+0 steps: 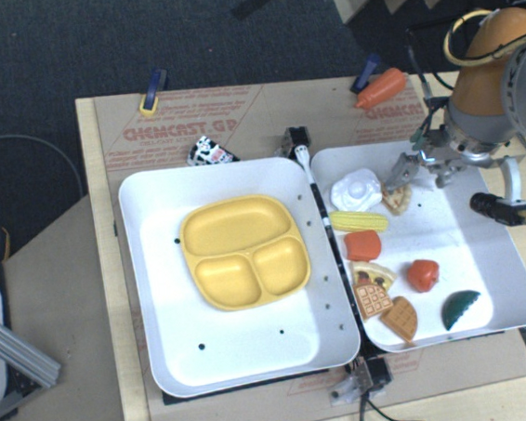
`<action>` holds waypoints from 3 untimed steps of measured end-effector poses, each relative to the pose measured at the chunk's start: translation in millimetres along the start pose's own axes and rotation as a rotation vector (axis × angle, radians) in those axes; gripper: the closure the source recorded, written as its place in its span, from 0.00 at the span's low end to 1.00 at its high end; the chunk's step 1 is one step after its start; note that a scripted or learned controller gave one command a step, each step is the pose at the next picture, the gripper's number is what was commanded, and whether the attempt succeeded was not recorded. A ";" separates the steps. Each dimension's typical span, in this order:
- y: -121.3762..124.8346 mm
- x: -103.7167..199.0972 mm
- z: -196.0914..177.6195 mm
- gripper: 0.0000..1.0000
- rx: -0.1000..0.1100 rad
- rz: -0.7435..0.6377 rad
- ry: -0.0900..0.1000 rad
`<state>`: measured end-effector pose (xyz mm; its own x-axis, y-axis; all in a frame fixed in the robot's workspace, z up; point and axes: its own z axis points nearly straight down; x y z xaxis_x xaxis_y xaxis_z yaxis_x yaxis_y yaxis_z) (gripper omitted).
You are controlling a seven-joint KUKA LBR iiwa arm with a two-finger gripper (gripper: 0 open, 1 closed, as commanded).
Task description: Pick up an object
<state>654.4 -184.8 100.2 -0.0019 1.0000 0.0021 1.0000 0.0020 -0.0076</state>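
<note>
Camera view: claw (398, 181) low in right bin (492, 255), finger spread indiscernible. Tan toy (396, 201) directly beneath, white toy (354, 189) just beside. Advise vertical descent, centred on one item.

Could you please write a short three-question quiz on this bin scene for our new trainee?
1. True or false: the yellow divided plate lies in the left bin.
2. Which lies nearest the gripper: A) dark green piece, B) small tan piece, C) waffle?
3. Fill in: the corn cob lies just above the ____ block.

Key: 1 true; 2 B; 3 red.
</note>
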 end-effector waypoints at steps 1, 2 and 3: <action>2.5 -0.5 10.3 0.00 -0.010 0.000 -0.003; 5.3 1.2 -3.4 1.00 -0.019 -0.002 -0.001; 15.0 0.4 -65.2 1.00 -0.017 0.000 -0.005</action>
<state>669.9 -184.5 165.4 -0.0015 1.0000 -0.0034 1.0000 0.0016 0.0096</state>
